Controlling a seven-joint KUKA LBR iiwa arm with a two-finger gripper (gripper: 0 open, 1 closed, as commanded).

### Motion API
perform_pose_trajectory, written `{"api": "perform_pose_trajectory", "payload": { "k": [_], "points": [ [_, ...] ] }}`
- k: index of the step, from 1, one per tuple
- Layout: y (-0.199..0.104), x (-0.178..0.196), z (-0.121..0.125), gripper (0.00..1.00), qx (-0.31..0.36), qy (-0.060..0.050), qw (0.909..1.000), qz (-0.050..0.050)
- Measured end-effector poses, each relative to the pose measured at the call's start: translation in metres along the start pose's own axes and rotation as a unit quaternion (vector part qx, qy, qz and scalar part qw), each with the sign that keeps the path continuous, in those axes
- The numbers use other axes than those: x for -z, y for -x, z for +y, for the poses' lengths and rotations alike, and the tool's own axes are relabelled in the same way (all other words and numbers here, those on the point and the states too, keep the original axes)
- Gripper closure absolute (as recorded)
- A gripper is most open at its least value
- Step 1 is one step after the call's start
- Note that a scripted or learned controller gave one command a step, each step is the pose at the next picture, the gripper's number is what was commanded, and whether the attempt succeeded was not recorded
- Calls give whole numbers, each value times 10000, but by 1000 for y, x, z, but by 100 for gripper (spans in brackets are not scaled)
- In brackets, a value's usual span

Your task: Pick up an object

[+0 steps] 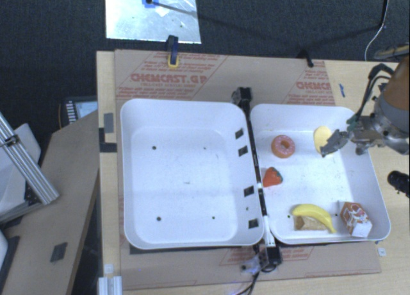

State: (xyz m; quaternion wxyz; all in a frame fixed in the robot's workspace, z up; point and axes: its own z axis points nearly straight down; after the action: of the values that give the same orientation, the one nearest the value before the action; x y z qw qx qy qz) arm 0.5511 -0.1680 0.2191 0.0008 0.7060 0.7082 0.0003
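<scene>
The right bin (365,178) holds several items. A pink-orange doughnut (282,146) lies near its back left. A yellow piece (322,136) sits to the doughnut's right, and a red strawberry-like piece (272,177) lies by the divider. A banana (314,213) rests on a brown piece (306,224) at the front. A red and white box (355,219) fills the front right corner. My gripper (348,145) hangs over the bin's back right, just right of the yellow piece. It is open, with nothing between its fingers.
The left bin (128,159) lies beside the right one, across a black hinged divider (253,172). Both bins rest on a cardboard sheet (192,75). Cables (375,31) trail above the arm at the right.
</scene>
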Motion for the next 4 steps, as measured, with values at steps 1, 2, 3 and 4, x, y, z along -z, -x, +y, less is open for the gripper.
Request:
{"api": "perform_pose_trajectory", "payload": {
  "k": [1, 2, 3, 4],
  "points": [
    [40, -142, -14, 0, -29, -28, 10000, 1],
    [39, -124, -11, 100, -14, 15, 10000, -9],
    [39, -113, -10, 100, -18, 27, 10000, -14],
    [39, -103, -9, 100, -19, 39, 10000, -19]
  ]
}}
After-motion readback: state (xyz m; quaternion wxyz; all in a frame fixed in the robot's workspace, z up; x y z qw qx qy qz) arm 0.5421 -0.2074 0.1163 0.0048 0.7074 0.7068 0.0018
